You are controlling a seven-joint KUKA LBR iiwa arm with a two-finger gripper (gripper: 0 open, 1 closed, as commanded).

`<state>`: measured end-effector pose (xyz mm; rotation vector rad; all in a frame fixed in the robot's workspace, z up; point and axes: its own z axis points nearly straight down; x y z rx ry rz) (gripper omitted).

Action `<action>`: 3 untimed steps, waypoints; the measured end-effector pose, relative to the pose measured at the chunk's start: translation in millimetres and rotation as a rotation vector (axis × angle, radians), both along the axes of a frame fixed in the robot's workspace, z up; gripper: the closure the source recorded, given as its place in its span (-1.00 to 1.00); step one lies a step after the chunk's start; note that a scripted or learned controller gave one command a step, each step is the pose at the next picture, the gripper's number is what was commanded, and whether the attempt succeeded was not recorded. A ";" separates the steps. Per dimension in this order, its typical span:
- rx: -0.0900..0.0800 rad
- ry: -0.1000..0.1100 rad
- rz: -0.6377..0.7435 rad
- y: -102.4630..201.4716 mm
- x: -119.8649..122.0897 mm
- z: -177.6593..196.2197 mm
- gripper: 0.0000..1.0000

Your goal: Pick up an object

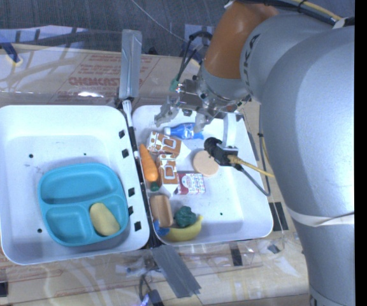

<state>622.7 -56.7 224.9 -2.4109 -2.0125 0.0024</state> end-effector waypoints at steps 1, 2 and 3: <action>0.000 -0.023 0.054 -45.2 -2.8 -111.0 -1.00; -0.002 -0.023 0.195 -44.0 18.3 -118.7 -1.00; 0.009 -0.011 0.328 -55.7 20.1 -119.3 -1.00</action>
